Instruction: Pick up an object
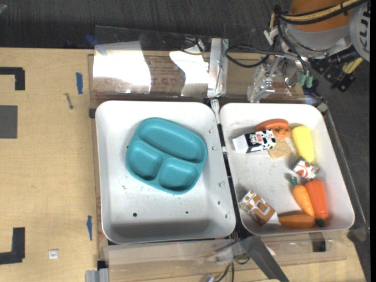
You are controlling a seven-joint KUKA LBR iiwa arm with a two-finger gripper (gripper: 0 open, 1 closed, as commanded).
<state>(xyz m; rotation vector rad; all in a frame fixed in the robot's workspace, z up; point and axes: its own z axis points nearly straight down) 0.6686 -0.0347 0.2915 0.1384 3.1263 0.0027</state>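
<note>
Toys crowd the right bin (335, 157): yellow banana (303, 143), carrots (311, 198), a cow-print carton (256, 141). Behind its far rim hovers the gripper (276, 81), carrying nothing; its grip cannot be told.

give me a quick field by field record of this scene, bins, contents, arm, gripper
left bin: holds a teal divided tray
right bin: holds a yellow banana, two carrots, a black-and-white carton, a brown patterned box and other small toy foods
arm: at top right, above the far edge of the right bin
gripper: beyond the bin's far rim, nothing seen between its fingers
task state: no object picked up yet
</note>
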